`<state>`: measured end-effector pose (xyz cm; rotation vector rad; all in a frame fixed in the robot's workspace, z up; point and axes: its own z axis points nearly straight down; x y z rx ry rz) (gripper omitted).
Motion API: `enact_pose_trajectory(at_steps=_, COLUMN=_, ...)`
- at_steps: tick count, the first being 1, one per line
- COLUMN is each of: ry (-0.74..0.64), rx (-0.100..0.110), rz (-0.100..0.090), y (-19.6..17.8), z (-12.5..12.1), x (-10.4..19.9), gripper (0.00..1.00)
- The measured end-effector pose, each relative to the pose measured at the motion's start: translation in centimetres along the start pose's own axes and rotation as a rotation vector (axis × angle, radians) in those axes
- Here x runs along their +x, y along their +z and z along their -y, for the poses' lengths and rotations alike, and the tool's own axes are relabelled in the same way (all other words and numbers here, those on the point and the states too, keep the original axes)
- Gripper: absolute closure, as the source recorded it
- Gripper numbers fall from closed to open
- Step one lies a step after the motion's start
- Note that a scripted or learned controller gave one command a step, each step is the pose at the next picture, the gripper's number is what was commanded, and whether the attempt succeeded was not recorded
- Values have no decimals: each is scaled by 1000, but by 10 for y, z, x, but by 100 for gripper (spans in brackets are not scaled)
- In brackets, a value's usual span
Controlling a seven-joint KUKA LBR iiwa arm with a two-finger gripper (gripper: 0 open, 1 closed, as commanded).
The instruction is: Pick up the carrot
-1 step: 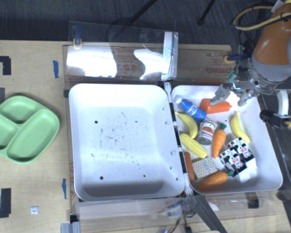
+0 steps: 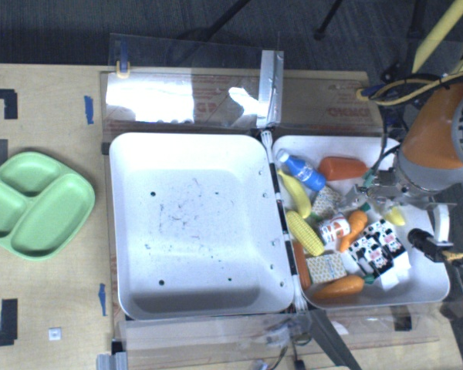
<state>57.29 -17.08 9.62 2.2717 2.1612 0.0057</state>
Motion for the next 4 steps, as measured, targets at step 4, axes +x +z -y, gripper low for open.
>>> enact_pose_trajectory(at_steps=4, ry=-35, rx=5, rz=0, y=-147, z=-45, x=132, gripper=100)
